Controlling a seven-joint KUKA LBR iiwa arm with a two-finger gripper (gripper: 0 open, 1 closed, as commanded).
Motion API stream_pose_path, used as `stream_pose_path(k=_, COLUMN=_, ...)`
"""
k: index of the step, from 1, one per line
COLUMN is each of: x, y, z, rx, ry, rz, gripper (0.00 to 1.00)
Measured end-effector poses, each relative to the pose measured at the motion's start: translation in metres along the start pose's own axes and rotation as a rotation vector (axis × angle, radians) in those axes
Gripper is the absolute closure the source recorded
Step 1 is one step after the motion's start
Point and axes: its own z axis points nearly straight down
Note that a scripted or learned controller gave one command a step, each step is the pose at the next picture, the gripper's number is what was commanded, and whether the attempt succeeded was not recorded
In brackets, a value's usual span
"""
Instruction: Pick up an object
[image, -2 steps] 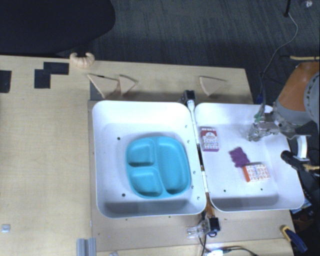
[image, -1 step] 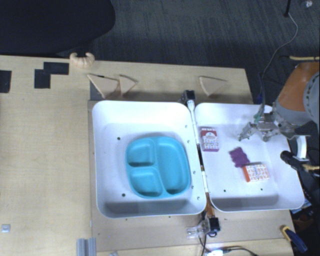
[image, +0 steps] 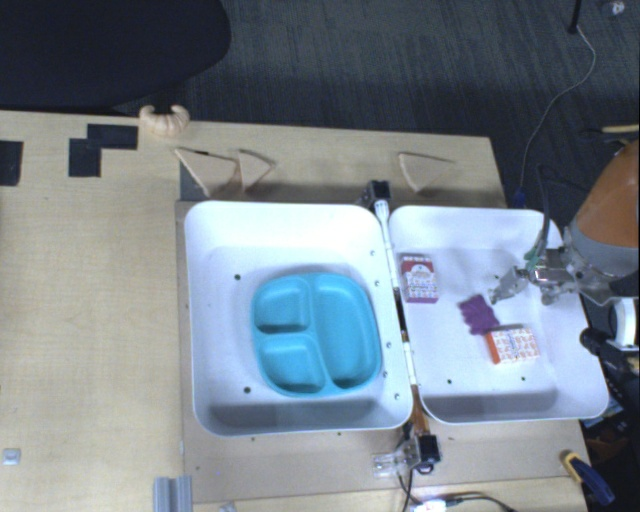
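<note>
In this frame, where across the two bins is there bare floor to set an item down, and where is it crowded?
Left bin: the blue tray fills the middle, leaving just a bare margin around it. Right bin: bare floor along the near wall, below the red box. Crowded where the purple object, orange box and gripper cluster.

Red box, purple piece, orange packet lie flat, apart.
</note>
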Motion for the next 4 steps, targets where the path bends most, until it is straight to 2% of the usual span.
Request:
stream_pose_path(k=1, x=0.017, y=-0.065, z=0.025, rx=-0.003, ry=-0.001, rz=0.001, gripper=0.0)
stream_pose_path(k=2, x=0.017, y=-0.062, z=0.013, rx=-0.01, ry=-0.003, rz=0.0, gripper=1.0)
stream_pose_path(k=3, x=0.017, y=-0.062, z=0.013, rx=-0.01, ry=-0.003, rz=0.0, gripper=0.0)
stream_pose_path(k=4, x=0.017, y=-0.06, z=0.002, rx=-0.014, ry=-0.003, rz=-0.002, gripper=1.0)
